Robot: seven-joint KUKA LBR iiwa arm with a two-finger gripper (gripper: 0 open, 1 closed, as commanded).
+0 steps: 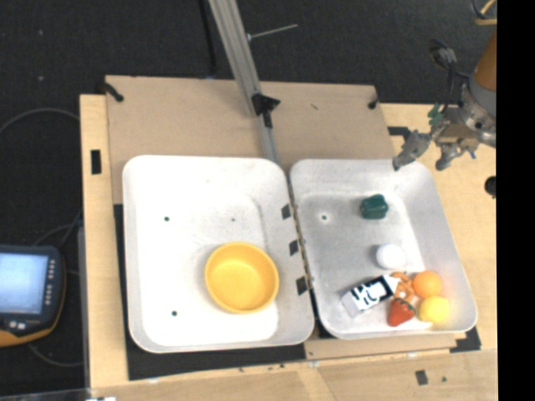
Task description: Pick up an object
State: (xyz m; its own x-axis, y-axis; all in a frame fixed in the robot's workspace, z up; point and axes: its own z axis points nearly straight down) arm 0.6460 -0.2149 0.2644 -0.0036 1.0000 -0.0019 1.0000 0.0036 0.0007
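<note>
- Fingers (425, 152) hang spread apart with nothing between them, above the far right corner of the right bin (334, 189).
- Green block (374, 207) lies just below-left of the fingers, inside that bin.
- White ball (389, 256), orange fruit (427, 284), yellow fruit (435, 310) and a red piece (400, 312) cluster farther below.
- Yellow bowl (242, 276) sits well left, in the left bin (167, 190).

A pale wooden worktop (96, 249) stands on a dark, speckled floor (50, 40) that fills the upper part of the camera view. A tan board (201, 115) lies flat across the rear of the worktop. A slim metal post (238, 48) rises at a slant from the board's middle. At the left edge, a handheld screen unit (27, 295) with a lit display rests beside the worktop, and thin cables (38, 140) curl over the floor near it.
</note>
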